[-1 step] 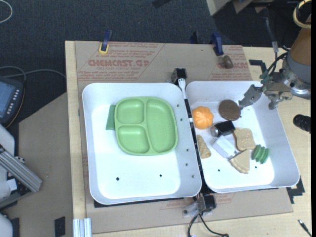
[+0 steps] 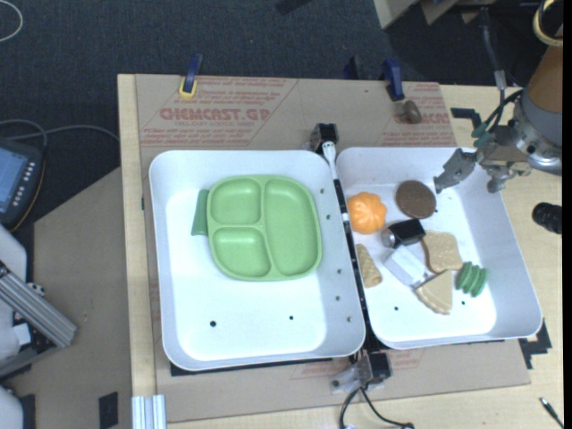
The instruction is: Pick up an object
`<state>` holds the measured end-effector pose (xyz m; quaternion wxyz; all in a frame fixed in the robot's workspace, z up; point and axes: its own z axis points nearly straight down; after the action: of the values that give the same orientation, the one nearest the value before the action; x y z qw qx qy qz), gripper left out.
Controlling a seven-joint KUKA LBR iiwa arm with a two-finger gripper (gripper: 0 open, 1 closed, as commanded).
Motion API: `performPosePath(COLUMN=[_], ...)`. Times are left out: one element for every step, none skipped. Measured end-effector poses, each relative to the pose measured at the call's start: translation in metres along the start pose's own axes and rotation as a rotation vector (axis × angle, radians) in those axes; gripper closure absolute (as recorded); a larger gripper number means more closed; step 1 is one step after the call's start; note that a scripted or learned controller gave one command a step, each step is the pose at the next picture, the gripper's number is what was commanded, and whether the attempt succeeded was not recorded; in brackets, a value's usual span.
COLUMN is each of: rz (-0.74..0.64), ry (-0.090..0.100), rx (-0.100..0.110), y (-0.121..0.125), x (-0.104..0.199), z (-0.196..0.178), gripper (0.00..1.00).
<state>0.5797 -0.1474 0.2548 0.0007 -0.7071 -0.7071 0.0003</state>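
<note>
Gripper (image 2: 474, 170): jaws spread open, holding nothing, at the right bin's (image 2: 514, 239) two o'clock. Nearest object: brown disc (image 2: 416, 198), at jaws' eight o'clock. Risk: crowded neighbours, orange ball (image 2: 366, 212) and black cylinder (image 2: 404, 232), get nudged; flat disc slips.

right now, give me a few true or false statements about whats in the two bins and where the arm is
1. The green divided plate lies in the left bin. True.
2. The orange fruit sits in the left bin beside the plate. False: it lies in the right bin, near its left wall.
3. The gripper has its jaws spread and nothing between them. True.
4. The gripper is over the middle of the left bin. False: it is above the right bin's upper right part.
5. The brown round disc rests on the plate. False: it lies in the right bin, to the right of the orange fruit.
</note>
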Motion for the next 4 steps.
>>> performPosePath(rz=[0.0, 0.0, -0.002, 0.0], ry=[0.0, 0.001, -0.001, -0.001], rx=[0.002, 0.002, -0.013, -0.018], y=[-0.001, -0.004, 0.001, 0.002], x=[-0.006, -0.009, -0.009, -0.009], z=[0.058, 0.119, 0.151, 0.141], gripper=[0.0, 0.0, 0.0, 1.0])
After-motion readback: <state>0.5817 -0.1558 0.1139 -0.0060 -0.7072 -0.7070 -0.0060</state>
